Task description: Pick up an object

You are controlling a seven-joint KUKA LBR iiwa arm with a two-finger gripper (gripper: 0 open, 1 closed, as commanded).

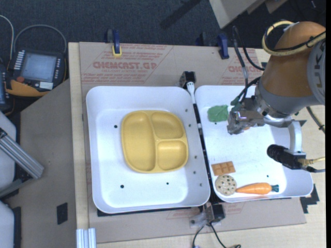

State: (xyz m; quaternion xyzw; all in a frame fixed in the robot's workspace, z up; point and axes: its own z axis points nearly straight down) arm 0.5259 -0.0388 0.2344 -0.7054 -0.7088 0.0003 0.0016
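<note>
Toys for the pick sit in the right bin (pixel 289 161), which you can use as your landmark: a green leafy piece (pixel 217 113) at its far-left corner, and a square cracker (pixel 223 167), a round cookie (pixel 225 184) and a carrot (pixel 254 188) along its near edge. Your gripper (pixel 239 121) hangs over the bin's far half, just right of the green piece; whether it is open or closed, you cannot tell. Left of this bin, the other bin (pixel 103 154) holds a yellow divided plate (pixel 154 141). The green piece is the likeliest target, but it lies close to the wall, so there is little room on that side. The bin's middle is bare, leaving you room to move.
</note>
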